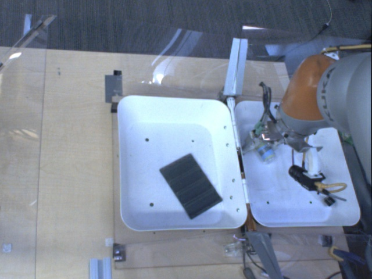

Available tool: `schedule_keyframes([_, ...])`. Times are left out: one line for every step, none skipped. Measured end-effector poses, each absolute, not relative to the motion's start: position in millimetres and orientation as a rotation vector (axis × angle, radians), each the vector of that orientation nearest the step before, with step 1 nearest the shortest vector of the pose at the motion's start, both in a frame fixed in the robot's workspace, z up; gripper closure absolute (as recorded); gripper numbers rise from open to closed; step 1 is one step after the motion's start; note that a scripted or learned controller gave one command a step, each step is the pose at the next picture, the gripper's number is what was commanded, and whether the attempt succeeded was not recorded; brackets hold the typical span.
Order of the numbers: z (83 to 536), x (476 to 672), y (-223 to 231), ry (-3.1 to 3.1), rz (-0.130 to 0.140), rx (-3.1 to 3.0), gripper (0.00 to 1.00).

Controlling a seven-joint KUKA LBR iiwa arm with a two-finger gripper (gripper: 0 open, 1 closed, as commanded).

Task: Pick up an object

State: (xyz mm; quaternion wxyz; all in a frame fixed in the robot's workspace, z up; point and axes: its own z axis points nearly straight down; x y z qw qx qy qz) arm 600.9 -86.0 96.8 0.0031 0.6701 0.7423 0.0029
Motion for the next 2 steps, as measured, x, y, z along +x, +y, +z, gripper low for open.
schedule_keyframes([108, 603.0, -85, 2.325, 0.016, 2.096, 1.0])
schedule_keyframes([240, 607.5, -30, 2.235, 0.011, 2.198, 1.0])
